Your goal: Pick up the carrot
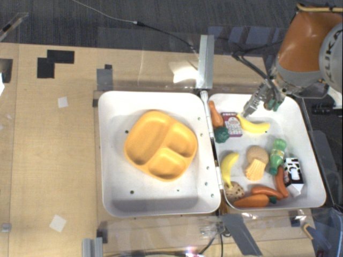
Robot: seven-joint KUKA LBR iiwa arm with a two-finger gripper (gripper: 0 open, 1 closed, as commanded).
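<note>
- L bin (112, 159): yellow divided plate (161, 144) sits mid-bin, slightly tilted.
- Carrot (215, 114): R bin (308, 138), far-left corner, along the wall by the divider; green top (221, 135) end nearer the viewer.
- Just right of it: small packet (232, 125), then a banana (253, 126).
- Gripper (252, 108): above the banana's far end, apart from carrot; fingers — can't tell how open, nothing seen betw. them.

Orange carrot (215, 114), yellow divided plate (161, 144), white bins (115, 197)
</note>
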